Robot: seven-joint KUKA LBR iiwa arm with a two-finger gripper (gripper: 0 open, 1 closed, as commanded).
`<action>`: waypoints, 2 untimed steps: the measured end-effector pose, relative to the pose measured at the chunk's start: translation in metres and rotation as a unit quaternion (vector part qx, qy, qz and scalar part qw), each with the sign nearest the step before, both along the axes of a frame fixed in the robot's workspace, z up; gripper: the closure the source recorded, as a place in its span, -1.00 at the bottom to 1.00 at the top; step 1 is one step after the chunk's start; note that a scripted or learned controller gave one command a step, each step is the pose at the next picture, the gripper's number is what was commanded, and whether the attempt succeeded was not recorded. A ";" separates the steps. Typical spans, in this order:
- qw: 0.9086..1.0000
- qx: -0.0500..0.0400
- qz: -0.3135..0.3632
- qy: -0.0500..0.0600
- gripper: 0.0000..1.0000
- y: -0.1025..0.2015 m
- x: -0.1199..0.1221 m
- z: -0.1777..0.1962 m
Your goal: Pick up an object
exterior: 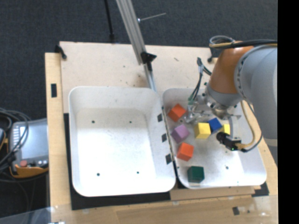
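The right bin (243, 171) holds several small blocks. An orange block (177, 112) lies near its upper left, a purple block (180, 133) below it, and a second orange block (185, 151) lower still. A yellow block (202, 130) and a blue block (215, 124) lie side by side in the middle, with a dark green block (195, 173) near the front edge. My gripper (205, 113) hangs low over the bin, just above the yellow and blue blocks and right of the upper orange block. The wrist hides its tips.
The left bin (74, 125) sits beside the right one, sharing a middle wall. A slanted aluminium post (133, 31) rises behind the bins. Cables loop off the wrist on the right. A control pendant (25, 148) lies off the bench's left side.
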State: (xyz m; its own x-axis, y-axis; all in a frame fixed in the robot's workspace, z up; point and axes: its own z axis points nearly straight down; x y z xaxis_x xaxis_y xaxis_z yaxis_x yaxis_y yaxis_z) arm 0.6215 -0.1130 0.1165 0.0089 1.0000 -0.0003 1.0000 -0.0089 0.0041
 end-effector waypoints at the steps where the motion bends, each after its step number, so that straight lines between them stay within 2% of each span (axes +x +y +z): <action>1: 1.000 0.000 0.004 -0.001 1.00 0.001 0.004 0.044; 2: 1.000 -0.001 0.006 -0.002 1.00 0.002 0.006 0.110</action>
